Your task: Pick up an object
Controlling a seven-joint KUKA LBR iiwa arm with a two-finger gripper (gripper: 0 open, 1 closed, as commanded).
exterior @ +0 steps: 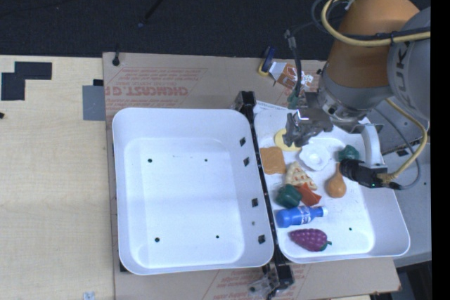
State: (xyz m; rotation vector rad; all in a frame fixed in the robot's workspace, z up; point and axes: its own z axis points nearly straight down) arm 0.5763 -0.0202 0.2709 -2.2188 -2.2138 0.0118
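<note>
Nothing picked up yet.
My end effector [298, 128] hangs over the right bin [383, 239]; grip state I cannot tell; toys unlifted.

The grey arm with its orange band reaches in from the right, wrist bent downward, the dark gripper [301, 128] hanging below and left of the wrist.

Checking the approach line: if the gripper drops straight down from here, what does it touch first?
Probably the yellow item at the gripper, or the white piece just beside it; depth is unclear from above.
</note>
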